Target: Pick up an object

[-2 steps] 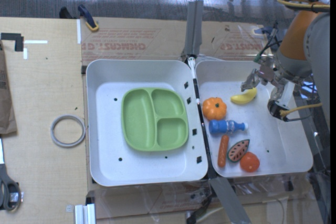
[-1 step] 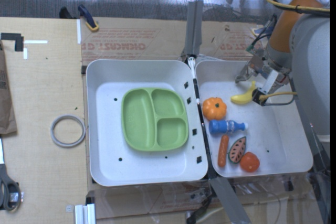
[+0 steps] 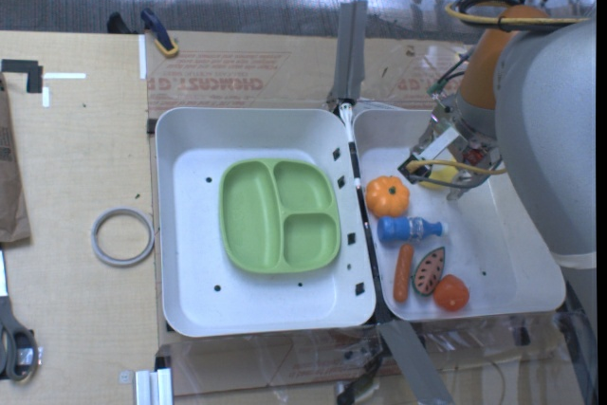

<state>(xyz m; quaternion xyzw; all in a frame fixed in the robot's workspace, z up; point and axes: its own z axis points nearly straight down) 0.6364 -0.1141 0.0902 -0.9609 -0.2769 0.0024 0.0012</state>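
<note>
My gripper (image 3: pixel 436 171) hangs low over the back of the right bin (image 3: pixel 517 261), at the end of the grey arm with the orange band. A yellow banana-like piece (image 3: pixel 444 171) lies between its fingers, and the gripper is shut on it. Just in front and to the left sits a small orange pumpkin (image 3: pixel 387 195). Below that lie a blue bottle (image 3: pixel 408 229), a carrot (image 3: pixel 404 272), a watermelon slice (image 3: pixel 429 270) and a red tomato (image 3: pixel 451 293).
The left bin (image 3: pixel 185 232) holds a green divided plate (image 3: pixel 281 214). A grey ring (image 3: pixel 123 235) rests on the bench to the left. A blue clamp (image 3: pixel 159 30) sits at the back left. The arm's bulk covers the right bin's back right corner.
</note>
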